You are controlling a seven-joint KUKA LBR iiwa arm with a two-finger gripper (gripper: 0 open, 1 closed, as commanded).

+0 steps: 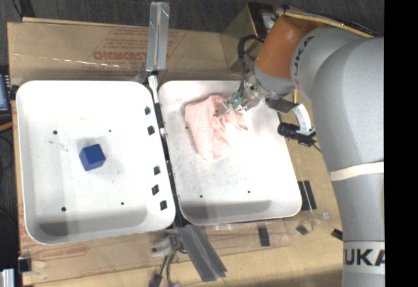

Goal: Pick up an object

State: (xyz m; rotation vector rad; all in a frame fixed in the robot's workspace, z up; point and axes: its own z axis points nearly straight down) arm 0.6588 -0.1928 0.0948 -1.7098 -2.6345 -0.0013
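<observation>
A crumpled pink cloth (208, 126) lies in the upper middle of the right bin (261, 174). My gripper (236, 104) is down at the cloth's upper right edge, touching the fabric there. A small blue cube (92, 156) sits in the left bin (39, 116), left of its middle. The grey arm with its orange band (282, 44) reaches in from the upper right, over the right bin's far corner.
A grey metal bar (157, 37) stands up behind the divider between the two bins. Black clips (155, 148) line the divider. Cardboard (78, 44) lies under and behind the bins. Black cables (297, 132) hang by the wrist.
</observation>
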